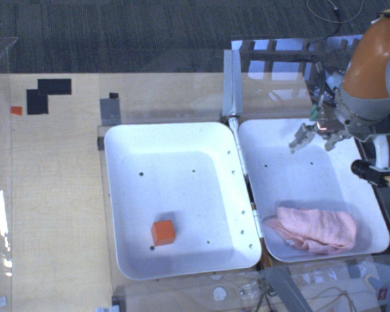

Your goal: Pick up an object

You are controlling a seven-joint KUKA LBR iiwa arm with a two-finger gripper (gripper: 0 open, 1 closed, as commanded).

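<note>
We see nothing picked yet: the gripper [316, 138] hovers open and empty over the right bin [275, 173], the pink cloth [316, 228] lying below it

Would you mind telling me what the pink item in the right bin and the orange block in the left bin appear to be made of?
The pink item looks like soft fabric, probably a terry-like cloth: it lies crumpled with folds and a matte, fuzzy surface. The orange block looks rigid, possibly foam, wood or plastic: flat faces, straight edges and an even matte colour; which of these, the view leaves open.
</note>
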